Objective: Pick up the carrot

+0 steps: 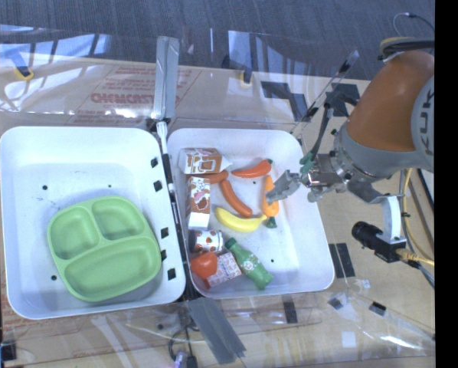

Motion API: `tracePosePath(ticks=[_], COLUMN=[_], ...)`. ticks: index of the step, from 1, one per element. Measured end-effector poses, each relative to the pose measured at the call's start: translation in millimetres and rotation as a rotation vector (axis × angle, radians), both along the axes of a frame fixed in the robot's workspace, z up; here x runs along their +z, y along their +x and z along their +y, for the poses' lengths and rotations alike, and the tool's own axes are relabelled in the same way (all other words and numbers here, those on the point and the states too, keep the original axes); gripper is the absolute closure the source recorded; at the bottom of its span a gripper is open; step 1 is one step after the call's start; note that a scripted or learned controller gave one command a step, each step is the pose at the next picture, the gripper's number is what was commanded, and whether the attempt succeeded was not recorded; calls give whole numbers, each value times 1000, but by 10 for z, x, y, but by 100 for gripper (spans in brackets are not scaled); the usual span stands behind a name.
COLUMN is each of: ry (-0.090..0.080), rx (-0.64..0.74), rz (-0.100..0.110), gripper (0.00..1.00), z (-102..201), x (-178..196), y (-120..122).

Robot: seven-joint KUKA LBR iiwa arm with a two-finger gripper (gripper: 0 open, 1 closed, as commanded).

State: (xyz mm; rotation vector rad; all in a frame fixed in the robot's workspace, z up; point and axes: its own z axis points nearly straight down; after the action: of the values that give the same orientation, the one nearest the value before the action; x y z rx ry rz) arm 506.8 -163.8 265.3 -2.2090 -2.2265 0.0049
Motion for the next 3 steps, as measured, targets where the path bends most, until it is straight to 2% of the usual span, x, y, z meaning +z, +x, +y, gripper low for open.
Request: tracePosePath(ticks=[1,2,3], ry=[0,0,0], rx=[47,53,58], rz=[0,2,4], gripper=[0,100,100], z=[-431,-436,-434], x=[-1466,-1365,-1271], y=[535,542,546])
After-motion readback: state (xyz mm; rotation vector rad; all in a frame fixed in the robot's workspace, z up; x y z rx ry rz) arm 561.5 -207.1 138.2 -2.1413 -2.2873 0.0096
